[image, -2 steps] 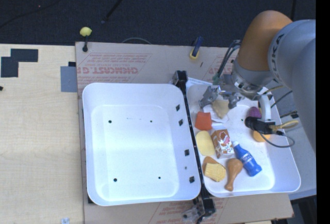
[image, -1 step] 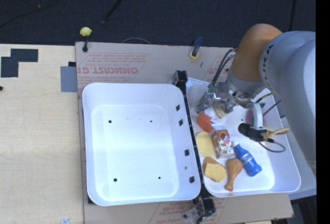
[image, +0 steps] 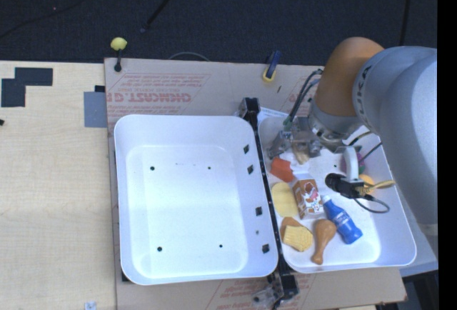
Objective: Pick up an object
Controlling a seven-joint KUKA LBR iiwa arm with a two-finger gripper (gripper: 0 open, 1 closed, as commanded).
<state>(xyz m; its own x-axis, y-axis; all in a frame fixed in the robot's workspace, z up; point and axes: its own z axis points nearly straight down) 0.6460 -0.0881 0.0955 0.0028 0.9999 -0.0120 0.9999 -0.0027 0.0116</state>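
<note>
Gripper (image: 296,144) low over right bin (image: 400,248), 12 o'clock of orange block (image: 283,170) (likely target); finger spread impossible to tell. Toy food heaped at 6 o'clock.

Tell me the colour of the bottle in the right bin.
Blue bottle, seen in the camera view.

2 bins side by side: left bin (image: 136,158); right bin (image: 393,244) holds bottle (image: 343,223) right of drumstick (image: 321,237).

Left bin (image: 136,158) open, right bin (image: 389,248) crowded with toys (image: 307,212), arm (image: 385,101) overhead
</note>
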